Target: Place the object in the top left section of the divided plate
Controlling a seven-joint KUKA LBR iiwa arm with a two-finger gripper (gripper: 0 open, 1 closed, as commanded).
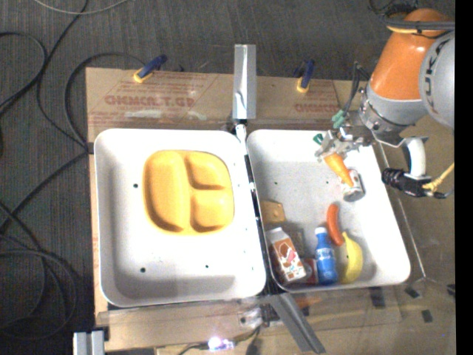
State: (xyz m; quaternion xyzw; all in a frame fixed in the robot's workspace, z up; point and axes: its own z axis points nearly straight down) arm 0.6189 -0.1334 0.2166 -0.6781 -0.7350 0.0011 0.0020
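Pincer [334, 145] hangs over the upper right part of the right bin [295, 161], and an orange carrot [339, 166] sits between its fingers, so it is clamped on the carrot. The carrot slants down from the fingertips toward the bin's right wall, its lower end just above a small silver can [355, 186] lying on the bin floor; whether the two touch cannot be told.

Taking the right bin as the landmark: along its lower edge a white carton with a printed label [287, 256] lies beside a blue bottle [324, 254], and a yellow banana [352, 259] lies just right of the bottle. A red-orange sausage-shaped piece [334, 222] rests above the bottle and banana, and a small brown block [273, 211] sits near the bin's left wall.

Left of the right bin, touching along the shared rim, is the left bin [118, 257], which holds the yellow divided plate [189, 191]. The plate is well apart from the pincer and carrot. Both bins sit on a cardboard-covered worktop [170, 98].
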